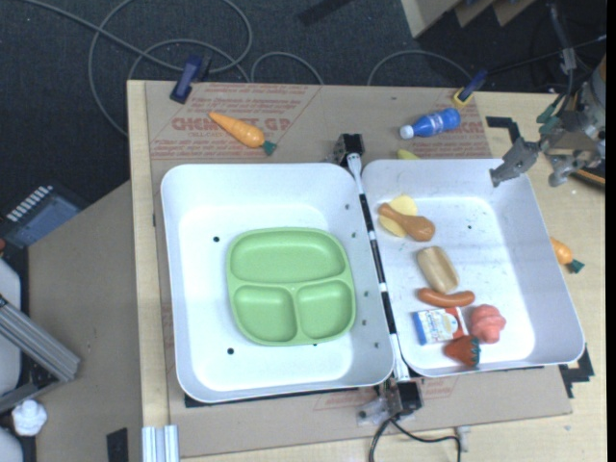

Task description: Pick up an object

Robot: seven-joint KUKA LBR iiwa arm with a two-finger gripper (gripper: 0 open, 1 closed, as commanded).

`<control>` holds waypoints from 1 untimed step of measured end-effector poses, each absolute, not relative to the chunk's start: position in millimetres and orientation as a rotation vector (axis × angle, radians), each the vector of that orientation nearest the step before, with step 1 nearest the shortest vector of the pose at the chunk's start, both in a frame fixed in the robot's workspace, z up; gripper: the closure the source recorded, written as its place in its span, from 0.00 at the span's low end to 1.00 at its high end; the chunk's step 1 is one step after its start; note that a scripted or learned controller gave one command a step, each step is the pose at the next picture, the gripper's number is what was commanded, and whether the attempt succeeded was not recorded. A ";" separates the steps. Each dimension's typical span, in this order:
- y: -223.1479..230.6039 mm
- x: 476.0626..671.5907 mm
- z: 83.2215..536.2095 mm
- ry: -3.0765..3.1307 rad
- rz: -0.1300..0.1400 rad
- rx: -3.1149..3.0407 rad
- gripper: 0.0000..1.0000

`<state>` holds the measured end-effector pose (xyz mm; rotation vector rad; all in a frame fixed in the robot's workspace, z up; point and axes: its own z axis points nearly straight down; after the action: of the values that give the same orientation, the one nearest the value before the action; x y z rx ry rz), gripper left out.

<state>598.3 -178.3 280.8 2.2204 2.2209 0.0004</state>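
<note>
We see two white bins side by side on the bench: the left bin (pixel 192 210) holds a green divided tray (pixel 289 285), and the right bin (pixel 510 219) holds the small toy foods. Down its middle lie a drumstick (pixel 406 223), a bread roll (pixel 438 268) and a sausage (pixel 445 297); at the lower end sit a small carton (pixel 436 326), a pink piece (pixel 487 322) and a strawberry (pixel 464 351). The gripper (pixel 539 160) hangs at the frame's upper right, over the right bin's far corner, fingers spread with nothing between them.
</note>
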 end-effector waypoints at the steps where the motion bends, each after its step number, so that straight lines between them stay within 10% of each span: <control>1: -136.2 551.2 169.2 2.224 -0.003 2.223 0.00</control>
<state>551.2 -136.2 169.2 2.2234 2.2241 -0.0028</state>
